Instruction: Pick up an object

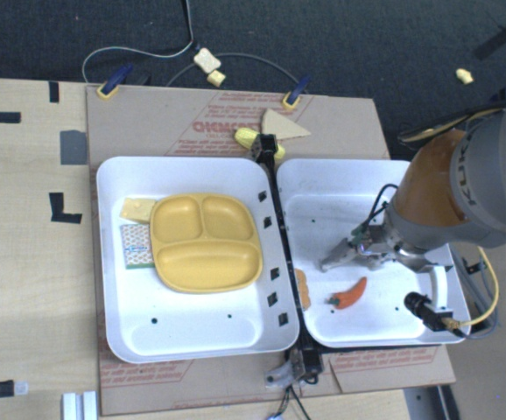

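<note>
**Closing on the Carrot in the Right Bin**

Here the jaws (333, 259) hang over the right bin (340, 201); whether they are apart I cannot tell. The toy carrot (351, 293) lies just below them. Best to drop straight, centred across its narrow width.

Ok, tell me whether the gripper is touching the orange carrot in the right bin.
Apart. The camera view shows bare white bin floor between the gripper and the carrot, which lies below it.

A robotics lab: a taped, cabled bench (25, 234) bears two white bins (113, 261) clamped to cardboard (323, 121).
</note>
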`<state>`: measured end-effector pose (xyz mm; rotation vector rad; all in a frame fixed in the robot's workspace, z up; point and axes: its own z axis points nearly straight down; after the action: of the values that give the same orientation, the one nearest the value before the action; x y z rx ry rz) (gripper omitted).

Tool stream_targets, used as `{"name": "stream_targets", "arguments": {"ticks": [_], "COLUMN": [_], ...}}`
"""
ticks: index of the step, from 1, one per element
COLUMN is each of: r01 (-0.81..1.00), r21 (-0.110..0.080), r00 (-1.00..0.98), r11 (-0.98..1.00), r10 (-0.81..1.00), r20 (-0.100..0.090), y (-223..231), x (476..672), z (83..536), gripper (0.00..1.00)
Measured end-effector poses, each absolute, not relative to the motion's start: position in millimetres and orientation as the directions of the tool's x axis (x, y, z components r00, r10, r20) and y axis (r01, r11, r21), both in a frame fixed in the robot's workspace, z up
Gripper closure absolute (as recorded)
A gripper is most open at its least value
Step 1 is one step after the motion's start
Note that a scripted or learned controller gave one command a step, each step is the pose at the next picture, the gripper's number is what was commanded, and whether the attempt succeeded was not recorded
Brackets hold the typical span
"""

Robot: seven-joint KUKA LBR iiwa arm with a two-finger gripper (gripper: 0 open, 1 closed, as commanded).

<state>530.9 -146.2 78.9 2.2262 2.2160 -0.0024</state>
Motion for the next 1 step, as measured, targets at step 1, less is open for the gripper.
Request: {"name": "stream_targets", "arguments": {"ticks": [1], "r01": [1.0], "r21": [0.012], "r00": [-0.001], "r11": [0.001], "r10": [1.0], "r20": [-0.005], "y": [-137.9], "x": [486.9], "z": [87.7], "gripper": [0.0]}}
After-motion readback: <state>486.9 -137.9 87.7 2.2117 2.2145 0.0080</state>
